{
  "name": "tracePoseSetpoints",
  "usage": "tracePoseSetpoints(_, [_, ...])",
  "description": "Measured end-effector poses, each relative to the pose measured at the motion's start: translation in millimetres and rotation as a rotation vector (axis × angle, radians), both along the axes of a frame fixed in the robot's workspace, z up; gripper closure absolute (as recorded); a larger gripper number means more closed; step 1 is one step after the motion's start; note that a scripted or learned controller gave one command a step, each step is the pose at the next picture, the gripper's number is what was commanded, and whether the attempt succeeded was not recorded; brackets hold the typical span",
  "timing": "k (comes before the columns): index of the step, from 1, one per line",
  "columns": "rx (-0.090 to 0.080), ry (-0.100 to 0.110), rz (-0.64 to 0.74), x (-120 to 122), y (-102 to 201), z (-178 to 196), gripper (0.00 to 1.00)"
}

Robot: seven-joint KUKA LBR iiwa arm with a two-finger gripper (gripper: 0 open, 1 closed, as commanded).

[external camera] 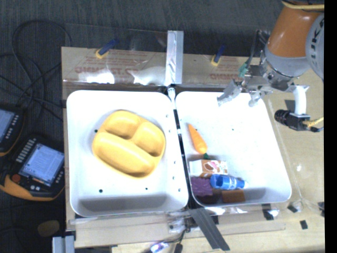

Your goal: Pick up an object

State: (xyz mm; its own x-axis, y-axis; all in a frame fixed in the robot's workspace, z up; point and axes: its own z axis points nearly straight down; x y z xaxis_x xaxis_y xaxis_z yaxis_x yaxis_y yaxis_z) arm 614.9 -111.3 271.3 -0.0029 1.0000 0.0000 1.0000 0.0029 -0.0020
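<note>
Gripper above the far edge of the right bin, nothing in it yet.

The gripper (pixel 241 95) hangs over the far rim of the right bin (pixel 263 141), its two fingers spread apart with only air between them. The things to pick lie well away from it, toward the near side of this bin: a carrot (pixel 197 138) close to the bin's left wall, and beyond it, in the near-left corner, a small carton (pixel 209 167), a blue bottle (pixel 227 182), a purple piece (pixel 201 185) and a brown block (pixel 233 196), all touching one another. I think the crowding is the main risk: a finger may land on a neighbour and push the pile, or close on two things. The carrot lies just beside the wall, so one finger could strike the wall. The big yellow bread-like object (pixel 129 142) in the left bin (pixel 84 194) looks too wide for these fingers.
</note>
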Motion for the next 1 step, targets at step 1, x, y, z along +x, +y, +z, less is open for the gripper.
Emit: tracePoseSetpoints(1, [-0.001,-0.001,0.001,16.9,-22.1,32.5,0.0])
